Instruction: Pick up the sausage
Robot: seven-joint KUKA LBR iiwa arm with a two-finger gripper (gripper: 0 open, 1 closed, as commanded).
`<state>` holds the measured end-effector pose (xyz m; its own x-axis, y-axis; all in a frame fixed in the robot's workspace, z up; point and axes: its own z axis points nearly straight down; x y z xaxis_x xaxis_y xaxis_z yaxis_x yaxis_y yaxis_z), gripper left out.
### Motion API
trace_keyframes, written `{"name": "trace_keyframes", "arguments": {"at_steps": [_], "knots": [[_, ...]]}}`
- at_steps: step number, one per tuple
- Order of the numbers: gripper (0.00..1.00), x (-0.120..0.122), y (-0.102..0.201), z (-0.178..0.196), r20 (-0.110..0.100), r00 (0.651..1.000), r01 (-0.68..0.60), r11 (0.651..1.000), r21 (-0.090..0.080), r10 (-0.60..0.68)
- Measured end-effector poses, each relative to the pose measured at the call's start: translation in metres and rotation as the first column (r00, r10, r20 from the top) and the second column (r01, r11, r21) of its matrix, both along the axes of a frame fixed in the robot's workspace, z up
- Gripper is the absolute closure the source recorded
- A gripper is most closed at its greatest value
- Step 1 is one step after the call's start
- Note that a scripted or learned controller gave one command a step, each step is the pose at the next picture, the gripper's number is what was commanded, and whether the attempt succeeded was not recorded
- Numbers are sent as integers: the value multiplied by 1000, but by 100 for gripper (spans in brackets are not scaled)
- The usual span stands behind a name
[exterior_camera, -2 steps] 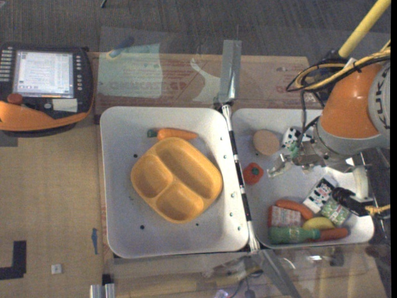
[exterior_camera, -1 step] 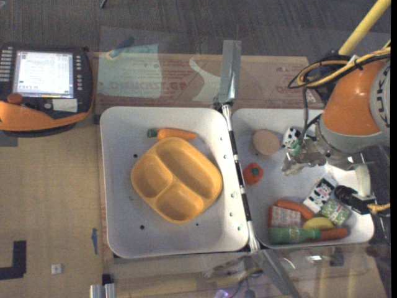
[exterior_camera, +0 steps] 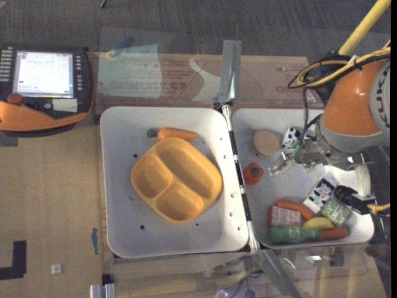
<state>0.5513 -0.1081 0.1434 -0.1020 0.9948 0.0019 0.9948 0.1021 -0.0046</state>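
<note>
- Nearest you, at the bottom edge of the right bin (exterior_camera: 366, 234): a green bottle (exterior_camera: 290, 234) lying on its side, w/ a yellow piece (exterior_camera: 319, 223) and a red-orange piece (exterior_camera: 335, 233) crowded against it.
- Just above those, the sausage (exterior_camera: 294, 207): reddish-orange, lying flat, partly tucked behind a small red-and-white carton (exterior_camera: 284, 216). That's your target.
- Gripper (exterior_camera: 286, 159) sits higher in the same bin, well apart from the sausage, near a tan disc (exterior_camera: 267, 142) and a small red piece (exterior_camera: 252, 173). You can make out metal fingers, but I cannot tell whether they're spread or closed; nothing is visibly between them.
- Handling, as a judgement: prob. a light plastic toy, stiff, smooth, rounded, so it may roll or slip. Take it across the middle of its exposed length, jaws square to its long axis (the carton crowds one side, so clearance looks tight).
- Left bin (exterior_camera: 118, 166): yellow divided tray (exterior_camera: 177, 179), carrot (exterior_camera: 177, 133) at its top edge. Not your concern.
</note>
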Motion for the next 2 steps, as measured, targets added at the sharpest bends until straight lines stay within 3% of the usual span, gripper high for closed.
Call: {"name": "trace_keyframes", "arguments": {"at_steps": [1, 2], "knots": [[0, -47, 4, -57, 10, 998, -62, 998, 0, 62], [100, -46, 3, -49, 13, 998, -58, 998, -1, 58]]}}
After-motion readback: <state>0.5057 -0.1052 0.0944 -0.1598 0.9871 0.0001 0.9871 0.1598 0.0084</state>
